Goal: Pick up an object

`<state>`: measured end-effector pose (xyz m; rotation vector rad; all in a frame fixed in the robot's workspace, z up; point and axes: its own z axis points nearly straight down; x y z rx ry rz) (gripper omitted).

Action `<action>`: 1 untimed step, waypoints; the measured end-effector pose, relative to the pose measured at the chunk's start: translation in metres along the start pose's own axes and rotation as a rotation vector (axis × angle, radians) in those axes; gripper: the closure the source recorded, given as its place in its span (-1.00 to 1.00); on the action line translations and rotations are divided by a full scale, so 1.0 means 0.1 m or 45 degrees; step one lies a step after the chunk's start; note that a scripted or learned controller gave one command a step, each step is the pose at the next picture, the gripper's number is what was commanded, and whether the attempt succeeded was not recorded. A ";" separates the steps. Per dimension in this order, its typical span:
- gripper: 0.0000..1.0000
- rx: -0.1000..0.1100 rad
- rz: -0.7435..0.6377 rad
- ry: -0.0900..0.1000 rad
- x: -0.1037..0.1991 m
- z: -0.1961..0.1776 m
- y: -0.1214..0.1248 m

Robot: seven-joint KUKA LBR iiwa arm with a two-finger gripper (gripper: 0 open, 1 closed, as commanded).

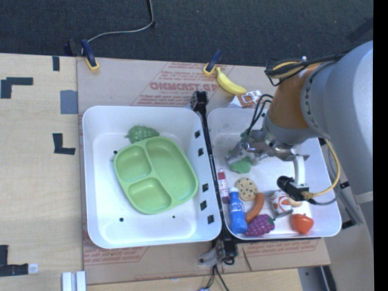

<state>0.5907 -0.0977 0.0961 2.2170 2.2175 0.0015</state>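
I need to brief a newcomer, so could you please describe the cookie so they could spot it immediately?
Look in the right bin, near its front left corner. The cookie lies between the blue bottle and the carrot; it is the one round, tan, dark-speckled piece.

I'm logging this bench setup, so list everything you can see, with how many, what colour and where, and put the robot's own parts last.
Bins: 2, white, side by side on the bench.
Divided plate: 1, light green, in the left bin.
Leafy toy: 1, darker green, at the plate's far edge.
Banana: 1, yellow, on the cardboard beyond the right bin.
Cookie: 1, tan with dark spots, right bin.
Bottle: 1, blue, right bin's near left corner.
Grapes: 1 bunch, purple, beside the bottle.
Carrot: 1, orange, between cookie and grapes.
Tomato: 1, red-orange, right bin's near edge.
Small green piece: 1, under the gripper.
Arm: 1, grey with orange band, from the right.
Gripper: 1, low over the right bin.
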 end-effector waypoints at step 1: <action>1.00 0.007 -0.002 0.005 0.64 -0.89 -0.40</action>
